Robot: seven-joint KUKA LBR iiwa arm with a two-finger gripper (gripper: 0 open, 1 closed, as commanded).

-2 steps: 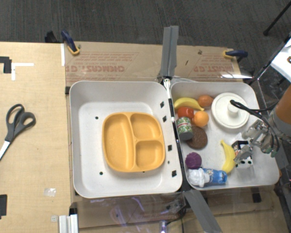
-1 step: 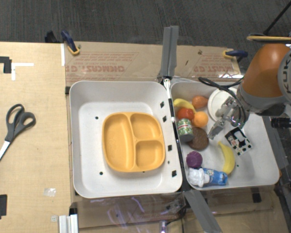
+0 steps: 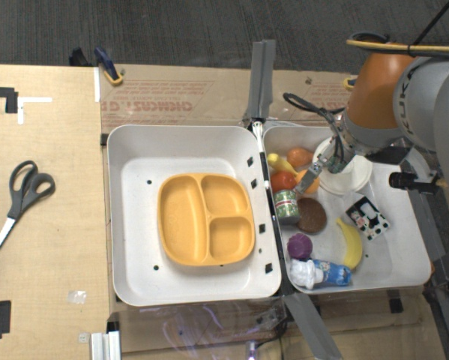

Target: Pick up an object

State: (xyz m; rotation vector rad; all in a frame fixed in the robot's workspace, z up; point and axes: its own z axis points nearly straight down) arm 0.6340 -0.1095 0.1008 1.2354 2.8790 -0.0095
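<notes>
Hovers with gripper (image 3: 312, 178), spread or pinching impossible to tell, just beside a small, round, glossy red fruit (image 3: 282, 180) in the right bin (image 3: 393, 261), between an orange (image 3: 300, 157) and a green can (image 3: 286, 205).

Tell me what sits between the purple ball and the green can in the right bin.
In the camera view, the edge of a brown round disc lies just right of the gap between the green can and the purple ball.
</notes>
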